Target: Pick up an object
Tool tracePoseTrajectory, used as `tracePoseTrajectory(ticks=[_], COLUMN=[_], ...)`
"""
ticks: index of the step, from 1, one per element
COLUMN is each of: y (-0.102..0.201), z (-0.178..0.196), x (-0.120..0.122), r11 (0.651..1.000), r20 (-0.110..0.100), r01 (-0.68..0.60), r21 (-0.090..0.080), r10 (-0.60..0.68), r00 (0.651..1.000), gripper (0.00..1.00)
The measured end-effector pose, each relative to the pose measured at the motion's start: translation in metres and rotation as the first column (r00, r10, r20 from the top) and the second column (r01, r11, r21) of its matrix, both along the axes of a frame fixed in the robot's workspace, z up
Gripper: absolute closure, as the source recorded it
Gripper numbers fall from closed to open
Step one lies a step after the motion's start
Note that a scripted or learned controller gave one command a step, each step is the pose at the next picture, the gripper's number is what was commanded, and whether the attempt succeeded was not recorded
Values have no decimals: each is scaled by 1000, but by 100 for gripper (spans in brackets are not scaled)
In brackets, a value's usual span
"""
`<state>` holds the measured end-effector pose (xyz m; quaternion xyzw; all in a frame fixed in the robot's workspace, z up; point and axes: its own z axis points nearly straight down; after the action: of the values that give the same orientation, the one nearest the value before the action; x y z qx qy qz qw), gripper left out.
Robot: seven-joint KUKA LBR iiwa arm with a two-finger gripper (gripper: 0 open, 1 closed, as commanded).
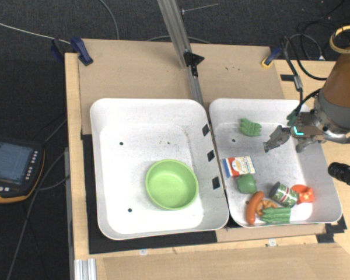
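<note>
The right bin (315, 174) holds a green leafy toy (250, 127) at the back, a small red-and-white box (238, 166), a green round piece (247, 184), a sausage (254, 206), a green can (284, 194), a red piece (304, 194) and a green bean pod (276, 216) near the front. My gripper (289, 141) hangs over the right bin's back right part, to the right of the leafy toy. Its two dark fingers (273, 139) spread apart and open, with nothing between them.
A light green bowl (171, 184) sits in the left bin (114, 150), toward its front right. A metal pole (176, 25) slants across the back of the bench. A black pendant (11, 168) lies off the bench at left.
</note>
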<state>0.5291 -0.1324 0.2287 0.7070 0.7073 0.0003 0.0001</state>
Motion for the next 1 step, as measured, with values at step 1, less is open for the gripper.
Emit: tracePoseTrajectory(ticks=[1], y=[0], z=[0], x=[0], r11=[1000], r20=[0], r01=[0], r21=[0], r10=[0], r00=[1000], gripper=[0])
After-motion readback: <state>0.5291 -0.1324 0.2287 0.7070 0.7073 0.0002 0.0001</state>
